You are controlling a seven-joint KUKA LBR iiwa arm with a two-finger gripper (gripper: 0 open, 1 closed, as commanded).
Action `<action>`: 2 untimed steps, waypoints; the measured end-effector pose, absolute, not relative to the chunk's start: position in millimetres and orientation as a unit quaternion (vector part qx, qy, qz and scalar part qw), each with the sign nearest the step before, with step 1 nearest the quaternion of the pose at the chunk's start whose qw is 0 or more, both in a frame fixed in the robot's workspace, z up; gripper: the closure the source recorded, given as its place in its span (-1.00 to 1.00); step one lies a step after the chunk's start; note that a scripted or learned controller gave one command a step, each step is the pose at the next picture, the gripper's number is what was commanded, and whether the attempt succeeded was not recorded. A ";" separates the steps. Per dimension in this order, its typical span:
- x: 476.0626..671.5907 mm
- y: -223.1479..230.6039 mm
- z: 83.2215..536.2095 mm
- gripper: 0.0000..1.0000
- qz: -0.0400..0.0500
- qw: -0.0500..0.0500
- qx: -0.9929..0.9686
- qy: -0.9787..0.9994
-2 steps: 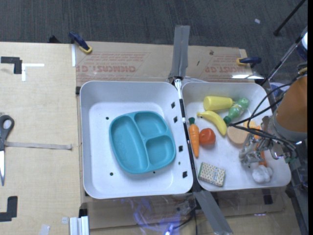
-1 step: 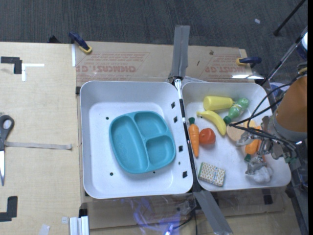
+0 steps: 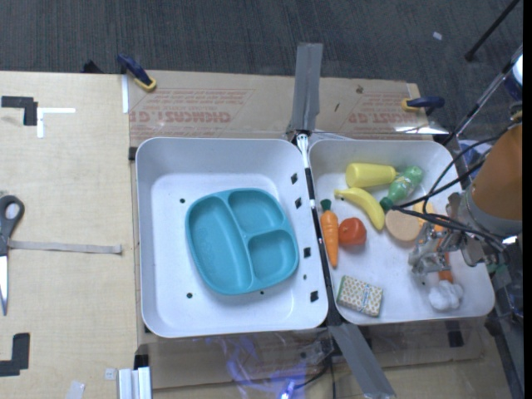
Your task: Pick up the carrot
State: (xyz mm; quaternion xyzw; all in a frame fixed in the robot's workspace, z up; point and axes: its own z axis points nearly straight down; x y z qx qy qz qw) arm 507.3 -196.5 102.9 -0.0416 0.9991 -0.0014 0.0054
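The carrot [image 3: 330, 236], orange with a green top, lies along the left wall of the right bin [image 3: 391, 310], next to a red tomato [image 3: 352, 232]. My gripper [image 3: 429, 258] hangs low over the right side of that bin, well to the right of the carrot and apart from it. Cables cross in front of it.
The right bin also holds a banana [image 3: 364, 204], a yellow piece [image 3: 370, 174], a green item [image 3: 401, 184], a tan disc [image 3: 403, 225], a cracker box [image 3: 360, 295] and a white lump [image 3: 445, 296]. A blue divided plate [image 3: 241, 241] sits in the left bin [image 3: 158, 248]. Scissors [image 3: 7, 239] lie far left.
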 end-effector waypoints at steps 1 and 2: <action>507.2 -196.5 102.8 -1.00 -0.001 0.005 -0.042 0.999; 509.5 -196.8 113.0 1.00 -0.002 0.008 -0.041 0.999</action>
